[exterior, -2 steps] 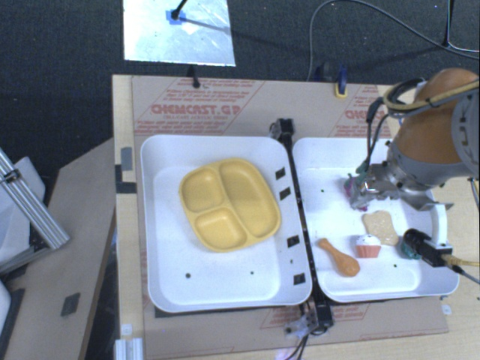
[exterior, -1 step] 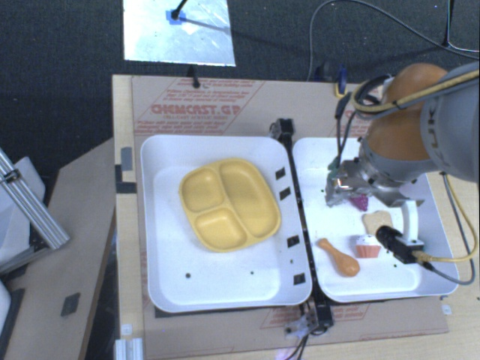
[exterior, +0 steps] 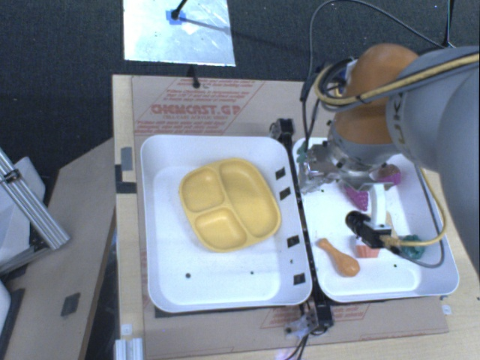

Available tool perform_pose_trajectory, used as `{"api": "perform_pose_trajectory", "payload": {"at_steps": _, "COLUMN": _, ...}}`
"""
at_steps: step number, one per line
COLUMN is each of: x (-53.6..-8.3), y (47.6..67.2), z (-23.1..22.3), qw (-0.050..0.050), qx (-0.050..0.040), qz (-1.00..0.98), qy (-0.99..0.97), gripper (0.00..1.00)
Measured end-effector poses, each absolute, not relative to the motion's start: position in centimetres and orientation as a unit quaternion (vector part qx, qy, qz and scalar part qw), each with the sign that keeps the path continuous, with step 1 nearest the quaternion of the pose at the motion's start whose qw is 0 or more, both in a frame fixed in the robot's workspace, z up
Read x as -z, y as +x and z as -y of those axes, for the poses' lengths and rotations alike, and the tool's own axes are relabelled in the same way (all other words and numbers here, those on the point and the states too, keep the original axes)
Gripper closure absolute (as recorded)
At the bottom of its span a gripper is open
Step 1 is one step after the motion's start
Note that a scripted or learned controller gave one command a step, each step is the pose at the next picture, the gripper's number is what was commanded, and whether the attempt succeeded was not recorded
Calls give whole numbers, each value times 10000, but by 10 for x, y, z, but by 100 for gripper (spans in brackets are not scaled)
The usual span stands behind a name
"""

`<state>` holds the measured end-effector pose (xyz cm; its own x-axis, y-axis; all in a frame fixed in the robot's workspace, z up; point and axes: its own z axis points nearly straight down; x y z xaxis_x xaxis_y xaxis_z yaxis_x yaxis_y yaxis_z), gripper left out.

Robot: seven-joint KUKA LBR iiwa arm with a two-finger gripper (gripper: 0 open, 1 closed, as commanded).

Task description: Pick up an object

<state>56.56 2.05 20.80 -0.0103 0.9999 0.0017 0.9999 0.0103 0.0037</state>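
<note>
My gripper (exterior: 313, 172) hangs over the far left part of the right bin (exterior: 390, 280), close to the divider between the two bins. Nothing shows between its fingers. In that bin lie an orange drumstick-shaped toy (exterior: 338, 256) near the front, a magenta object (exterior: 358, 196) just right of the gripper, a small salmon-pink piece (exterior: 367, 252), a teal object (exterior: 412, 250) at the right and a white stick-like piece (exterior: 379, 201). The arm's grey body and orange band hide the bin's far right corner.
The left bin (exterior: 172, 276) holds a yellow divided plate (exterior: 229, 203) with three compartments, lying flat near its middle. A shiny foil sheet (exterior: 178, 21) lies beyond the bench. Metal rails (exterior: 26, 201) stand at the far left.
</note>
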Motion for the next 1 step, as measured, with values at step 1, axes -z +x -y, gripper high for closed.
{"api": "perform_pose_trajectory", "payload": {"at_steps": 1, "x": -212, "y": 586, "z": -73, "qw": 8, "qx": -21, "qz": -7104, "qy": 7038, "gripper": 100}}
